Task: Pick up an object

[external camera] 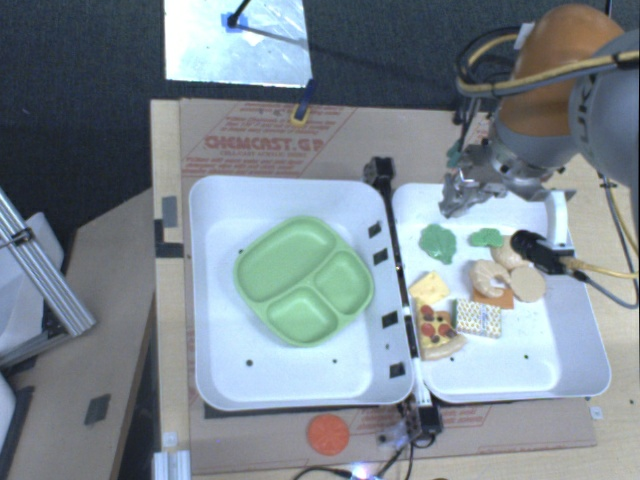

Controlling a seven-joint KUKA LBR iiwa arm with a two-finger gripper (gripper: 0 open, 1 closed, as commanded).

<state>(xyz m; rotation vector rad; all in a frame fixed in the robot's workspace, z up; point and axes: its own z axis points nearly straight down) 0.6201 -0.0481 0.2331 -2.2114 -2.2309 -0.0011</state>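
My gripper (pixel 454 200) hangs over the back left corner of the right bin (pixel 570 368), a little above its floor. Nothing shows held in it. Just in front of it lies a dark green leaf-shaped piece (pixel 437 242), with a smaller green piece (pixel 487 237) to its right. Farther forward are a yellow cheese wedge (pixel 430 289), a pizza slice (pixel 438 334), a patterned square cracker (pixel 478 319), a pale ring-shaped bun (pixel 490 279) and a round tan cookie (pixel 528 285).
The left bin (pixel 225 368) holds a light green divided plate (pixel 303 280). A black-clipped divider (pixel 392 268) separates the bins. A red disc (pixel 328 433) lies on the cardboard in front, and a shiny foil sheet (pixel 238 28) lies behind.
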